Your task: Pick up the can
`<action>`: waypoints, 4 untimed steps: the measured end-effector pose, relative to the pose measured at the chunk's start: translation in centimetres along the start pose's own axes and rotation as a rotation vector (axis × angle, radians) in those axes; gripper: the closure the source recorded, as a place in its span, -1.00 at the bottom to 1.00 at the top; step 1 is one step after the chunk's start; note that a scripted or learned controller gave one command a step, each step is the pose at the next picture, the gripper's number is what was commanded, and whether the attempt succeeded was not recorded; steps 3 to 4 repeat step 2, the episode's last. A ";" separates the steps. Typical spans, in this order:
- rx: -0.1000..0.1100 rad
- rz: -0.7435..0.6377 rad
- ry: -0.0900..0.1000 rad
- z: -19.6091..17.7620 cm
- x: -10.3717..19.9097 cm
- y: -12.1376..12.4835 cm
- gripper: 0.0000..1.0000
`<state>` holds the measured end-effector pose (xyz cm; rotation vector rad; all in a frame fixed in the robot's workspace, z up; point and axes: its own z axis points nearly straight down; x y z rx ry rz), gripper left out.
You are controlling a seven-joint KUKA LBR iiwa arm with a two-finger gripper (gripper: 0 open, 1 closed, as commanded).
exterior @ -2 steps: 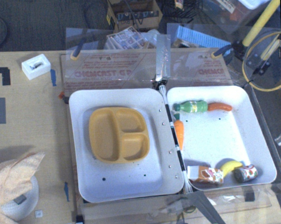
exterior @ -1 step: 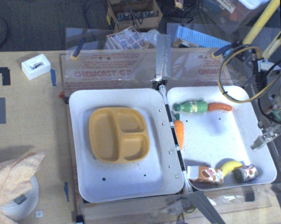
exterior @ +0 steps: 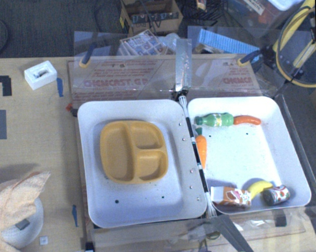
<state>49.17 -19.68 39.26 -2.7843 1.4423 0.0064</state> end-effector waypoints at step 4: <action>-0.001 -0.430 -0.001 12.8 2.7 0.1 1.00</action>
